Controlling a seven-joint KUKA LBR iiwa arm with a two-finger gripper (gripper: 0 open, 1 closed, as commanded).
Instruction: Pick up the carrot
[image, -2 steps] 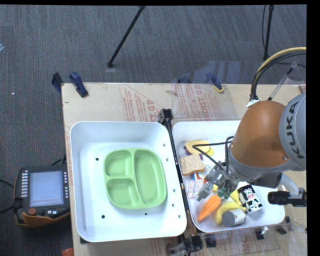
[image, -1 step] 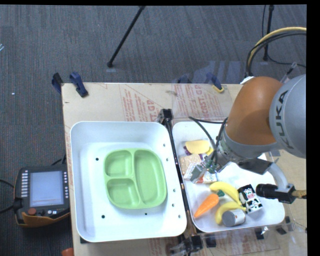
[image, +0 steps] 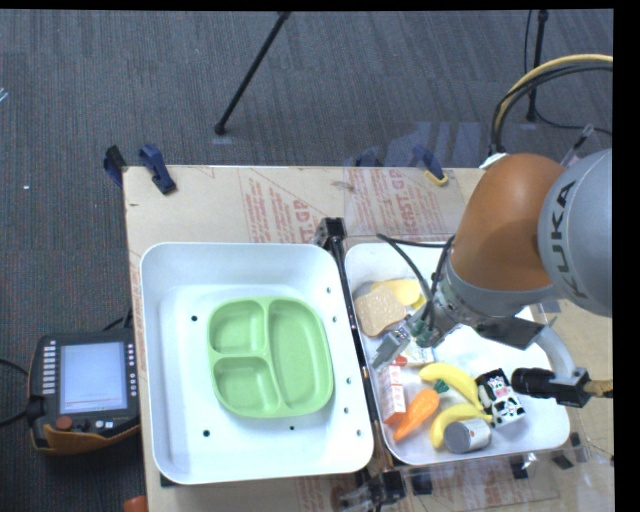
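Currently the gripper (image: 393, 349) hangs over the right bin (image: 545, 432); whether the claw is spread or pressed together cannot be told. The carrot (image: 415, 413) lies at five o'clock from it, near but apart, beside the bananas (image: 452, 397). Its long axis runs from one to seven o'clock.

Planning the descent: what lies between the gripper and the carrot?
In the camera view, a small red-and-white packet lies between the gripper and the carrot, just beside the carrot.
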